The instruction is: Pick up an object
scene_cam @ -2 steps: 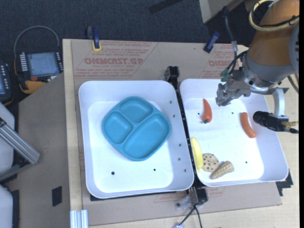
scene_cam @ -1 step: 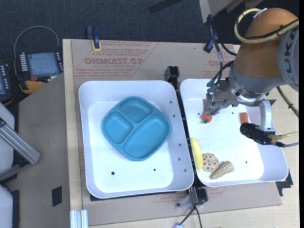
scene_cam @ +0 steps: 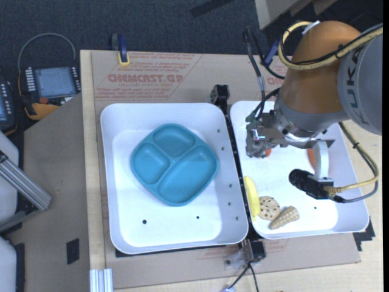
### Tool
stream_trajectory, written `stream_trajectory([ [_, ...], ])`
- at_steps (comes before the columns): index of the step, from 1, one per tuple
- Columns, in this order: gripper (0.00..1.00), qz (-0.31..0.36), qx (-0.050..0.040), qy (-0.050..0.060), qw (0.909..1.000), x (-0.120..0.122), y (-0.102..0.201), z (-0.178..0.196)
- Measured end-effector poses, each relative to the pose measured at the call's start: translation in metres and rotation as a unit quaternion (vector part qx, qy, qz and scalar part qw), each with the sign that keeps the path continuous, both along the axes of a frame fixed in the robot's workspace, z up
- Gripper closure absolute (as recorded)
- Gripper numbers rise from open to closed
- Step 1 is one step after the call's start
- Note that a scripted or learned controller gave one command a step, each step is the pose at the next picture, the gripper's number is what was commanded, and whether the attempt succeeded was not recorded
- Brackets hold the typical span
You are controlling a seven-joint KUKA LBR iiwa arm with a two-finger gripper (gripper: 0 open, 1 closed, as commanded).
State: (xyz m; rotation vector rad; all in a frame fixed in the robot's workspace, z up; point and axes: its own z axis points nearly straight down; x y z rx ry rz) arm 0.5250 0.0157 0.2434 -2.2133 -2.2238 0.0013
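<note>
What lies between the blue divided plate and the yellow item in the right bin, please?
In the camera view, between the blue divided plate and the yellow item lie bare white floor of the left bin, then the two bins' adjoining rims.

Blue divided plate (scene_cam: 174, 171), white bins (scene_cam: 115, 163), yellow banana (scene_cam: 251, 194), tan ice-cream cone (scene_cam: 284, 217), speckled cookie (scene_cam: 268, 206)

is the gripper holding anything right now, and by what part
Cannot be told. The gripper hangs over the right bin, its tips hidden from this angle; nothing shows between them.
</note>
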Motion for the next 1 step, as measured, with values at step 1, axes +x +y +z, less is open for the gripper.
stream_trajectory([
  [1,1.0,0.001,0.0002,0.001,1.0,-0.0257,0.0542,-0.0055],
])
